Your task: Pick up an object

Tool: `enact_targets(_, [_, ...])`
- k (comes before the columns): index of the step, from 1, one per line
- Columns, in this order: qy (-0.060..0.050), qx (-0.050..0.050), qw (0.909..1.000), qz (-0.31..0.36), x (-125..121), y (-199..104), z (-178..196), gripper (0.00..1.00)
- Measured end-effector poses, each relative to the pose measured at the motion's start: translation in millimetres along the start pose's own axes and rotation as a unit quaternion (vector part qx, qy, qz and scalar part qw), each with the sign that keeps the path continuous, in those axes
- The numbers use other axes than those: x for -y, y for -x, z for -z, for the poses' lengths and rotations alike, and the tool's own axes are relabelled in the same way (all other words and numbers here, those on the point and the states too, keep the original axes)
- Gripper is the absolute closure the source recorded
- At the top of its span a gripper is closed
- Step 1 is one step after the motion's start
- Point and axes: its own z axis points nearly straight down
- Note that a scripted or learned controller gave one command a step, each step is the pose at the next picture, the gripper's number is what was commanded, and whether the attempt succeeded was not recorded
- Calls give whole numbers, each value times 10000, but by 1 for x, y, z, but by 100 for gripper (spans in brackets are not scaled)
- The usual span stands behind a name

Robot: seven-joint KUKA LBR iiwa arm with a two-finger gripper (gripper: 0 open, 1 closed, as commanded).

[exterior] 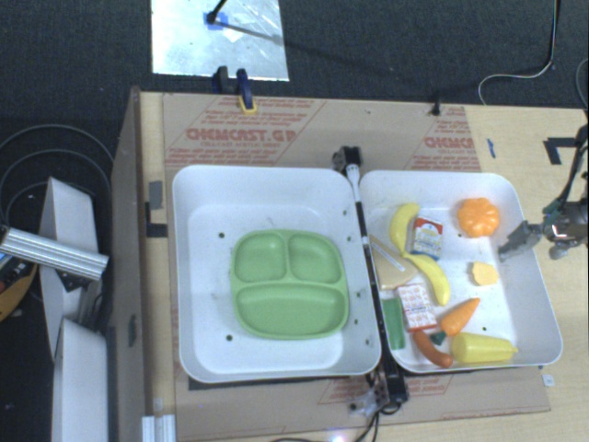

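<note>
yellow pepper (481, 346): nearest me, 5 o'clock corner of right bin (534, 288)
toys: bunched together, pumpkin (479, 216) at 1 o'clock
risk: guessing it pinches two at once or slips off something round
gripper (525, 238): at the bin's 3 o'clock rim, holding nothing I can see; can't tell how wide

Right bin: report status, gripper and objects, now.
Gripper at right bin's right rim, holding nothing. Objects untouched: orange, bananas, carrot. Cheese wedge lies nearest. Nothing in the way.
</note>
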Motion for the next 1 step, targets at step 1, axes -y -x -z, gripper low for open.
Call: enact_targets(1, [-38, -27, 10000, 37, -36, -63, -116, 0])
